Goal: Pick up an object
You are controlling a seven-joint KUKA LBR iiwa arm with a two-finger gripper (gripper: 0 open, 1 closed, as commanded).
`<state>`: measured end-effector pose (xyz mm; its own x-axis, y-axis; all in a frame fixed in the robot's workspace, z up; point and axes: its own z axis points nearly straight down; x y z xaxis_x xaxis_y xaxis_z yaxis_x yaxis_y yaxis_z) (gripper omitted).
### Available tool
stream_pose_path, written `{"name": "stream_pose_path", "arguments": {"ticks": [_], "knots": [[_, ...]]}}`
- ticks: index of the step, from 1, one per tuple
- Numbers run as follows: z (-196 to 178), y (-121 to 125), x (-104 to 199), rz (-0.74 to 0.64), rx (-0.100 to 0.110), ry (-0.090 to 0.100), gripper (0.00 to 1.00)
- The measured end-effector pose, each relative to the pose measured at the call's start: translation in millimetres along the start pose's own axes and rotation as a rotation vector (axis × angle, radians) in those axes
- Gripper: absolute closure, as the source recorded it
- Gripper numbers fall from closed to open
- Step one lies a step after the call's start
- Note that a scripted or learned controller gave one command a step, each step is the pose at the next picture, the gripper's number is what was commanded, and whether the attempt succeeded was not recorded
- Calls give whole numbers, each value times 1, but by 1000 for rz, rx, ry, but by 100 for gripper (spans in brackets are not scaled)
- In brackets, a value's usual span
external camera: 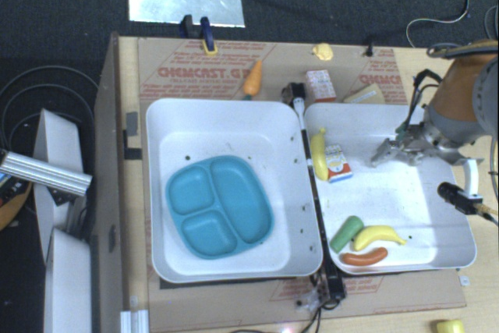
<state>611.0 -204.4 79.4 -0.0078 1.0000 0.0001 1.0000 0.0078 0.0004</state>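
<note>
The right bin (394, 195) holds several things. A yellow banana (318, 154) lies along its left wall, and a small white, red and blue carton (336, 164) touches it. Near the front edge a green pickle-shaped toy (346, 232), a second banana (380, 235) and a red sausage (363, 256) lie close together. My gripper (394, 150) hangs low over the right bin's back right part, to the right of the carton and apart from it. It is open with nothing between its fingers.
The left bin (179, 129) holds a blue divided plate (220, 205). On the cardboard behind the bins lie an orange carrot (252, 79), a small box (320, 85), a pale block (364, 95) and a yellow lump (323, 52).
</note>
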Motion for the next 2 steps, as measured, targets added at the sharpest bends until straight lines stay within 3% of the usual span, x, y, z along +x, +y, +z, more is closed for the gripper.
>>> {"name": "stream_pose_path", "arguments": {"ticks": [1, 2], "knots": [[-46, 44, 91, -6, -8, 2, 0], [-5, 58, 113, 0, 7, -7, 0]]}}
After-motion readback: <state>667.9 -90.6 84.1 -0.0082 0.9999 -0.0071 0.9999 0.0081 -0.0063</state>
